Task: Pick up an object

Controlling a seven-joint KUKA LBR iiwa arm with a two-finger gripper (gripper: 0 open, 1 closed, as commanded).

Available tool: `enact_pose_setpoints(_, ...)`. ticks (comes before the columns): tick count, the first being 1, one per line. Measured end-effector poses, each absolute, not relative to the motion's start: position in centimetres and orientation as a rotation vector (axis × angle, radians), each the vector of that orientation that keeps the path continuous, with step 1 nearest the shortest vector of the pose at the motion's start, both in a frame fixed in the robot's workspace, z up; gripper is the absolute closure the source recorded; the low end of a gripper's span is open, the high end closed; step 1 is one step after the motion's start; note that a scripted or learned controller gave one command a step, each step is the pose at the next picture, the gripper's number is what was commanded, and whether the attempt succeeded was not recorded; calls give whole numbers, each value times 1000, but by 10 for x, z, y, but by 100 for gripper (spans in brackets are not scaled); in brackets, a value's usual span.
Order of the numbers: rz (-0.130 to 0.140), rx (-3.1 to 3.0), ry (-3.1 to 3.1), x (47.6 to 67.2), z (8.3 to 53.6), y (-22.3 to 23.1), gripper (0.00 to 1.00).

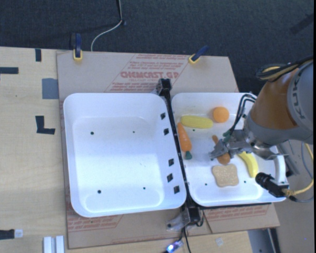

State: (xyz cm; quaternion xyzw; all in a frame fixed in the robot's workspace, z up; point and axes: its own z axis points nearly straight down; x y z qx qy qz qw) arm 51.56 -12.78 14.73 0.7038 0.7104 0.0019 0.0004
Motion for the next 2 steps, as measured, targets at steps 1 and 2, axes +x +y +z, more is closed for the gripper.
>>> enact_pose_setpoints(1, 10, 2204, 2234, 588, 187, -27, 100)
enact_pose_setpoints(2, 4, 2214, 2228, 668, 184, 29, 100)
